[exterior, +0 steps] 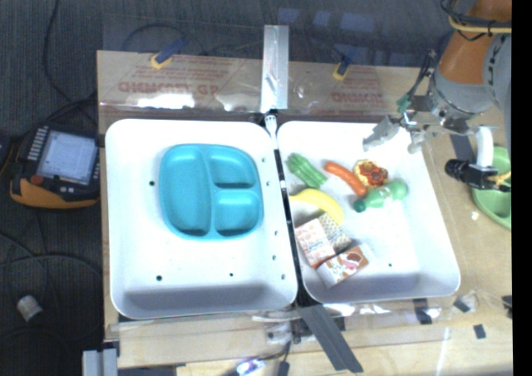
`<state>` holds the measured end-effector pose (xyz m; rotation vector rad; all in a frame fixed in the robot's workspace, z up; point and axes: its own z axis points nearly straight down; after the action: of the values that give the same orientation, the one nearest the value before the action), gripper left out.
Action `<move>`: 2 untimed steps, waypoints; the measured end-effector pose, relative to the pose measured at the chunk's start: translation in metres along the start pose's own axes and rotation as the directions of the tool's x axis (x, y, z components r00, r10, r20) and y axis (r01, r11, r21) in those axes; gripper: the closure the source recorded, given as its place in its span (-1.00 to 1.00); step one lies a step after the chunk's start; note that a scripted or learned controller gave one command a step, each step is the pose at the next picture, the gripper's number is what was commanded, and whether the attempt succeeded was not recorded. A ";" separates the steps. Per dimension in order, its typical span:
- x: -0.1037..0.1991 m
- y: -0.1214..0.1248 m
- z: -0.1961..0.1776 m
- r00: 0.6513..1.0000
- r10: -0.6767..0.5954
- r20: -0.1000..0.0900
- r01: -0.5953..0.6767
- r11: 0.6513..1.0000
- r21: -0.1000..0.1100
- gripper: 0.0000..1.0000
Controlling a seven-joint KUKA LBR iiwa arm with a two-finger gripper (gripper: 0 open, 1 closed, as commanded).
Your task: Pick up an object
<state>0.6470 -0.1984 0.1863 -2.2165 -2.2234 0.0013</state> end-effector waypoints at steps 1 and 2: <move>-0.009 -0.023 0.078 0.999 0.043 0.004 -0.043 0.999 -0.014 -1.00; -0.008 -0.022 0.069 0.999 0.041 0.006 -0.041 0.999 -0.015 1.00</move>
<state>0.6249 -0.2067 0.1170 -2.2722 -2.1882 -0.0087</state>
